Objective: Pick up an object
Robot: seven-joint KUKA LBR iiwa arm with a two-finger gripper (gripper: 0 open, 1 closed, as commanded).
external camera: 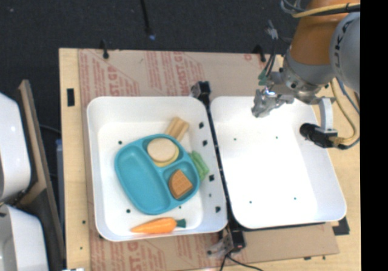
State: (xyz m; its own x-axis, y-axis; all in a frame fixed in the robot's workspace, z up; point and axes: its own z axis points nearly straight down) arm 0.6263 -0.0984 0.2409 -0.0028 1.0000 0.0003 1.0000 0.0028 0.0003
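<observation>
Carrot [154, 225], orange with a green leafy end pointing right, lies flat on the floor of the left bin [97, 142], along its near wall and just below the blue tray [136, 185]. Taking that blue tray as landmark: it sits roughly mid-floor in the left bin, tilted, with one long compartment on its left side and two smaller ones on its right. A round tan disc [163, 150] rests in the upper right compartment; a brown, toast-like piece [180, 184] rests in the lower right compartment. A tan wooden block [177, 128] leans at the tray's upper edge, touching or just beside the disc's compartment. A small green piece [200, 165] lies against the tray's right edge, partly tucked under it. Right of the tray, past the black divider, is the right bin [321, 203]. The gripper [264, 107] hangs above the far left corner of the right bin, well apart from the tray and from the carrot, under the grey arm's orange band [315, 33]. Nothing visible between the fingers; whether they are spread or closed cannot be told at this resolution.
</observation>
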